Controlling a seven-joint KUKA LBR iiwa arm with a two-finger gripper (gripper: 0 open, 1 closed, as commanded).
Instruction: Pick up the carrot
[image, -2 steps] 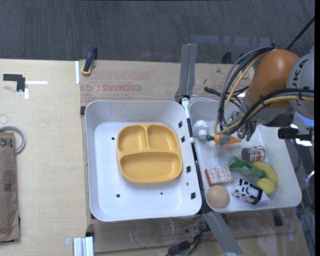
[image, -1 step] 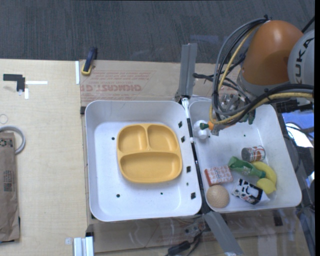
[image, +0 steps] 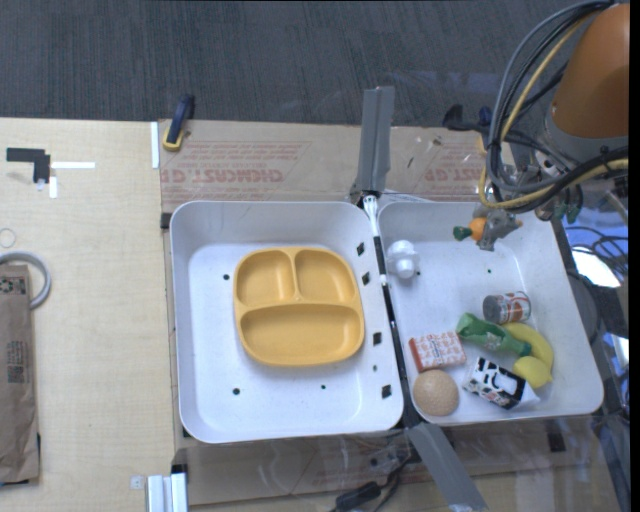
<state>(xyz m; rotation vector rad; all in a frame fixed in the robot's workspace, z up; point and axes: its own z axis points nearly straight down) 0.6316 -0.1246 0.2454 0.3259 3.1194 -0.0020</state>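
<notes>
The carrot (image: 472, 231) is small and orange with a green top, and it shows over the far part of the right bin (image: 560, 300). My gripper (image: 490, 226) reaches down from the upper right under a bundle of cables. Its fingers are shut on the carrot's orange end, and the green top sticks out to the left. The carrot looks lifted a little above the bin floor.
The right bin also holds a white round object (image: 402, 260), a small can (image: 505, 306), a green packet (image: 488, 334), a banana (image: 531, 352), a red-and-white box (image: 437, 350), a tan ball (image: 435, 393) and a black-and-white packet (image: 497, 382). A yellow divided plate (image: 298, 305) lies in the left bin (image: 200, 380).
</notes>
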